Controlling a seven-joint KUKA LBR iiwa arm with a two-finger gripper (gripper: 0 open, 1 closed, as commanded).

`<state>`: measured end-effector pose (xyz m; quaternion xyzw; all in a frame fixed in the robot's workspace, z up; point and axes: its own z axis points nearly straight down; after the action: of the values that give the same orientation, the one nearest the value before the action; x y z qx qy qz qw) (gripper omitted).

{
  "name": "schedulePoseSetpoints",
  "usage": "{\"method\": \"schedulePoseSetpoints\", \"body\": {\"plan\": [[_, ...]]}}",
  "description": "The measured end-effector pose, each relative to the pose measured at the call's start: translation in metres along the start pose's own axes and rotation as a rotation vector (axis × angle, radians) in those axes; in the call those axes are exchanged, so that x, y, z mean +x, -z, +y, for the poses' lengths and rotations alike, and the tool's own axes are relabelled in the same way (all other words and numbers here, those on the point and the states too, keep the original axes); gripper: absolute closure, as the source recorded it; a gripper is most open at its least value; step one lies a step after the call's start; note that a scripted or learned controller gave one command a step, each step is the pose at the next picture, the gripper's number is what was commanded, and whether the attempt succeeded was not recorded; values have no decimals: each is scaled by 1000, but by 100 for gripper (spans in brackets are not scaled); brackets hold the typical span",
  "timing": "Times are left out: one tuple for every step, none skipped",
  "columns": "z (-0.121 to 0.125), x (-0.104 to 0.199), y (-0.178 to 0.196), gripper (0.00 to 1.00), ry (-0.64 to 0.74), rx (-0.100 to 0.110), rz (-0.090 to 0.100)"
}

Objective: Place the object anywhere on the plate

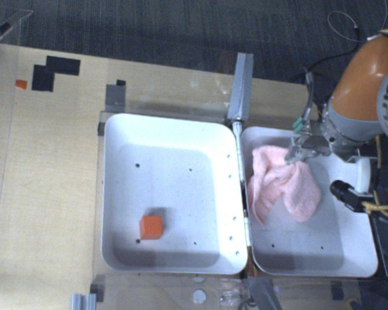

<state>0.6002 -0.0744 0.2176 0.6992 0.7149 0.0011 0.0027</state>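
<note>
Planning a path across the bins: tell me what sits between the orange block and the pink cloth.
In the camera view, between the block and the cloth lie bare white bin floor and the two bins' adjoining rims.

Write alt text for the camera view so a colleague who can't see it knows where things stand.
The claw sits at the upper edge of a pink cloth bunched in the right bin. A small orange block lies apart in the left bin, toward its lower left.
</note>
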Motion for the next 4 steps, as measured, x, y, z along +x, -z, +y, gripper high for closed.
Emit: {"method": "schedulePoseSetpoints", "body": {"plan": [[2, 1, 7, 100, 8, -2, -1], [13, 53, 18, 100, 414, -4, 1], [27, 100, 26, 100, 815, -8, 0], [43, 150, 20, 100, 1218, -9, 0]]}}
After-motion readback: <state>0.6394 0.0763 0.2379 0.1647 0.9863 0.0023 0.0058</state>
